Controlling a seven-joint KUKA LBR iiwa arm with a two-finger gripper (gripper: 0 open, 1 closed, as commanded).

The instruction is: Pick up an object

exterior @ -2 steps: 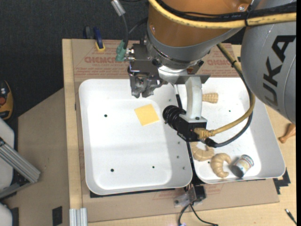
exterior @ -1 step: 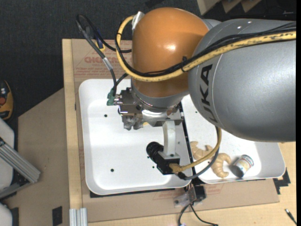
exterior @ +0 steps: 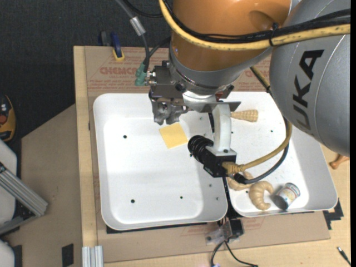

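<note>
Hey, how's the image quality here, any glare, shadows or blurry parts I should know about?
Camera view: bright glare on the arm's orange band; the arm, close to the lens, looks soft and oversized; a soft shadow falls on the left bin around the yellow slice; the croissant and small can in the right bin are fairly sharp.

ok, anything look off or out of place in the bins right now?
Nothing looks spilled or broken. The yellow slice lies flat in the left bin, right beneath the gripper. In the right bin, the croissant and small can sit bunched in the near corner, the can on its side. The cone lies at the far edge.
</note>
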